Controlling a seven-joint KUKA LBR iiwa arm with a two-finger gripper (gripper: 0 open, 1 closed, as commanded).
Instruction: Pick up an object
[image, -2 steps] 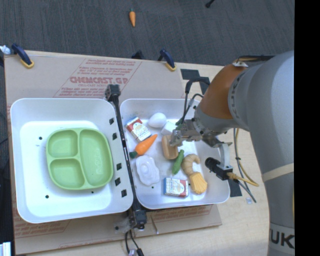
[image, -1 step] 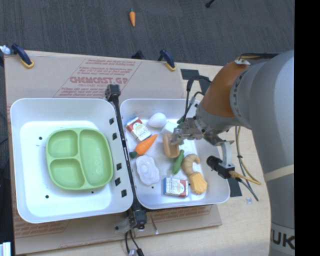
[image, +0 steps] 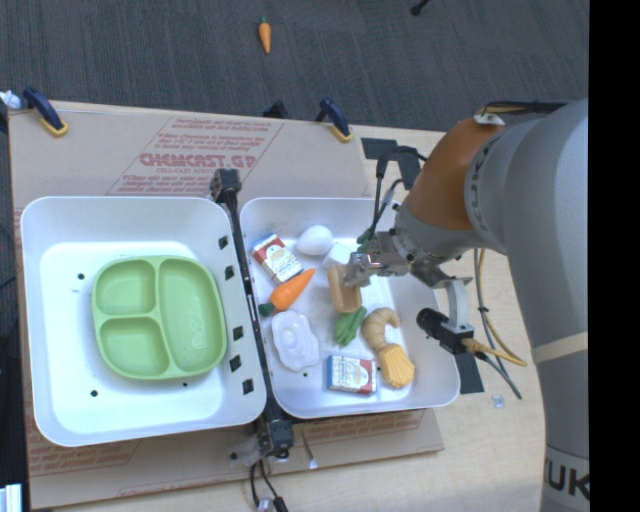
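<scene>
In the camera view the gripper (image: 352, 272) hangs over the right bin (image: 430, 385), jaws seemingly closed on a tan block (image: 344, 293). Carrot (image: 292, 289) at nine o'clock, croissant (image: 380, 326) at five; bare floor along the right wall.

We look down on a bench (image: 200, 140) covered with brown cardboard printed in red. Two shallow white bins sit on it side by side: the left bin (image: 40, 330) and the right bin (image: 430, 385), their inner walls touching. Blue-and-orange clamps (image: 45, 112) grip the cardboard's far edge.
</scene>
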